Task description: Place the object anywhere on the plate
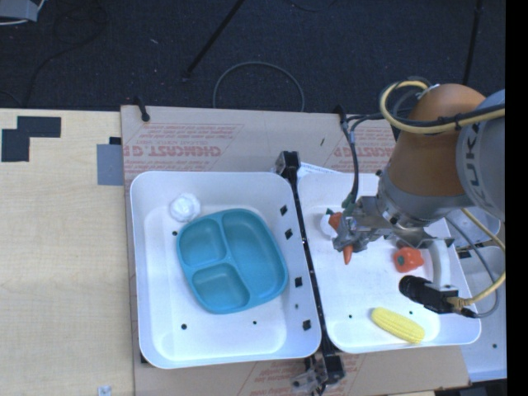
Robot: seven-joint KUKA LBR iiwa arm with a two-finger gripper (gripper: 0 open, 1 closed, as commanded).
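A pale wooden desk (58,246) is being occupied by two white bins. A blue divided plate (231,260) is being held in the left bin (157,320). In the right bin (363,337), a small orange carrot (347,252) is being pinched between the closed-in fingers of the end effector (350,238). A yellow corn cob (398,324) and a red-orange vegetable (407,259) are being left nearby.

Single fixed camera sat above bench (66,246), looked down at slant. Both white bins fell in frame side by side: left bin (157,320) with blue plate (231,258), right bin (363,328) under arm (437,151). Arm entered from right edge. Dark floor (165,40) filled top strip beyond bench. Distance moderate, whole workspace visible, small details coarse.
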